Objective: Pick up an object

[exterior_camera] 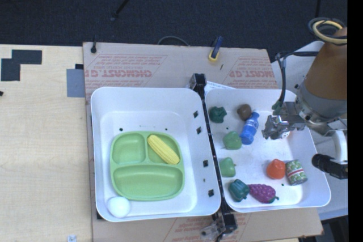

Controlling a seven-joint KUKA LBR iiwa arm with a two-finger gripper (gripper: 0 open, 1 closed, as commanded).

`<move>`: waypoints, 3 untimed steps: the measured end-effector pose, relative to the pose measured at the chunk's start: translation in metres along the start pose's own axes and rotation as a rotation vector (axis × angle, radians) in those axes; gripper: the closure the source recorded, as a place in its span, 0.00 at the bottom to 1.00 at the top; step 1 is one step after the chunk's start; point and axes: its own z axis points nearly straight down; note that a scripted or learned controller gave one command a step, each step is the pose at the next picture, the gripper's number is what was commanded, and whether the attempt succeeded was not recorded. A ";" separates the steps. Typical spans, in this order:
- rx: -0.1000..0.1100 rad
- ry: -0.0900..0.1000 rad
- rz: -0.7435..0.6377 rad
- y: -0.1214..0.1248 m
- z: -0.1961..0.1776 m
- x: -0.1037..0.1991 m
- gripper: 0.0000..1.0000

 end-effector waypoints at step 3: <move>0.003 0.002 -0.004 0.044 -0.004 0.153 1.00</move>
